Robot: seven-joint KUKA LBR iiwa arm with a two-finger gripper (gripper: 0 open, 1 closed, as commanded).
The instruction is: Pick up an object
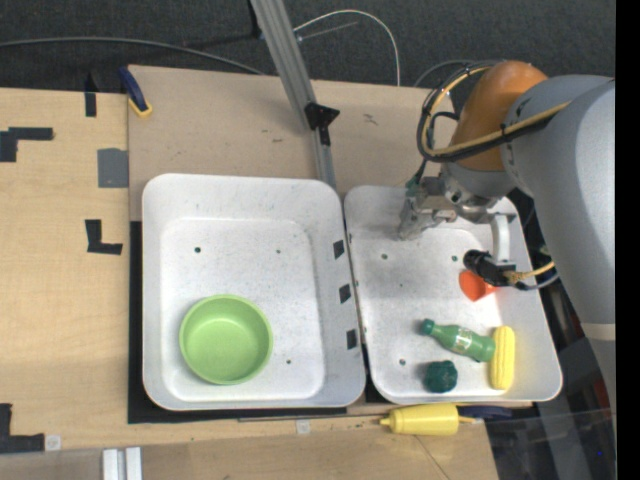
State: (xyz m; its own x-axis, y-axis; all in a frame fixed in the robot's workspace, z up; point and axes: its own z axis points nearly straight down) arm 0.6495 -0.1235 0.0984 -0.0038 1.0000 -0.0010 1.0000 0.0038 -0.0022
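Note:
My gripper (pixel 412 220) hangs over the far left part of the right bin (pixel 395 293), above bare bin floor. Nothing shows in it. In the near right part of that bin lie a green bottle (pixel 460 340), a yellow corn cob (pixel 502 357) and a small dark green lump (pixel 439 375). An orange-red piece (pixel 473 286) lies by the bin's right wall, right of and nearer than the gripper. A light green bowl (pixel 225 340) sits in the near left corner of the left bin (pixel 250 198).
A yellow object (pixel 425 420) lies on the bench just outside the right bin's near edge. A slanted metal pole (pixel 290 58) rises behind the bins. The arm's grey body and cables (pixel 560 168) cover the right bin's far right side.

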